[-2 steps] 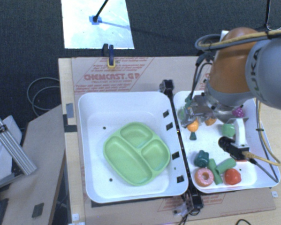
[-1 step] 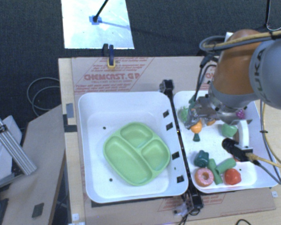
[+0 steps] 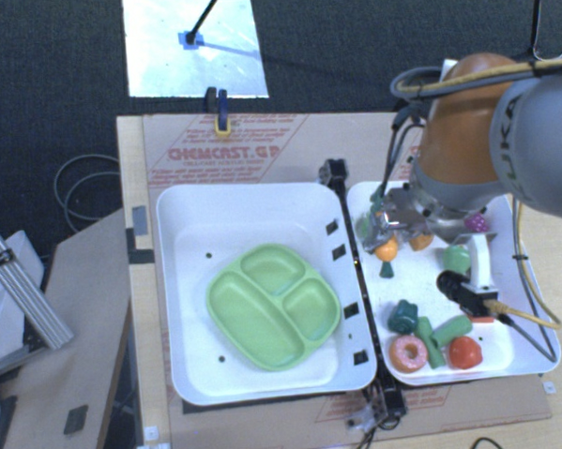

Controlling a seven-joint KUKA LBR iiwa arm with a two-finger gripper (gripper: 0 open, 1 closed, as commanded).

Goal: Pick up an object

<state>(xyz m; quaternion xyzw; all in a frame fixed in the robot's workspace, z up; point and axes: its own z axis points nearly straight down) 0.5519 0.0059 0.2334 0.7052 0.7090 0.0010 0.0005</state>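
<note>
**Claw low over the right bin's far-left corner**

The arm [image 3: 487, 124] reaches in from the right and bends down over the right bin [image 3: 532, 351]. Its claw [image 3: 386, 225] sits low at that bin's far-left corner, close to the wall shared with the left bin [image 3: 185, 271]. From where I stand I cannot tell the claw's state, released or clenched; the wrist hides most of it.

An orange toy [image 3: 387, 251] lies just under the claw's tip, touching it or nearly so; whether it is gripped is not clear. A small dark green piece [image 3: 386, 271] lies just beside it.

Along the near edge of the right bin sit a pink donut [image 3: 409, 353], a red tomato [image 3: 464, 351] and a teal toy [image 3: 402, 316]. A purple bit [image 3: 475, 224] peeks out by the far-right side.

The left bin carries a green divided plate [image 3: 272, 306] at its middle.
</note>
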